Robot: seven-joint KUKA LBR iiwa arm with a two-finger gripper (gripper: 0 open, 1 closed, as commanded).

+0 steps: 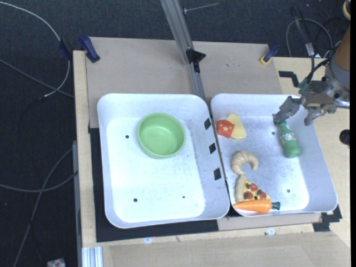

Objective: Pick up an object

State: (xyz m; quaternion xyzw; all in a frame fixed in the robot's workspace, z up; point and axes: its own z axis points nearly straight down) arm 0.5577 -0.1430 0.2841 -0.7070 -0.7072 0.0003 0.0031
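Bottle (288, 141), green, small and likely light rigid plastic, lies flat in the right bin (311, 196) directly beneath the claw (297, 114), whose fingers are spread and hold nothing. Rounded body may slip; grip across mid-body. Farther left lie croissant (245, 161) and pizza slice (250, 191).

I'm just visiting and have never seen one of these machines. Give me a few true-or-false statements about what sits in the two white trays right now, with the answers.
1. A green bowl sits in the left bin. True.
2. The green bottle stands upright in the left bin. False: it lies on its side in the right bin.
3. The gripper hangs over the bottle's upper end. True.
4. The carrot lies at the right bin's near edge, beside the pizza slice. True.
5. The croissant is inside the bowl. False: it lies in the right bin.
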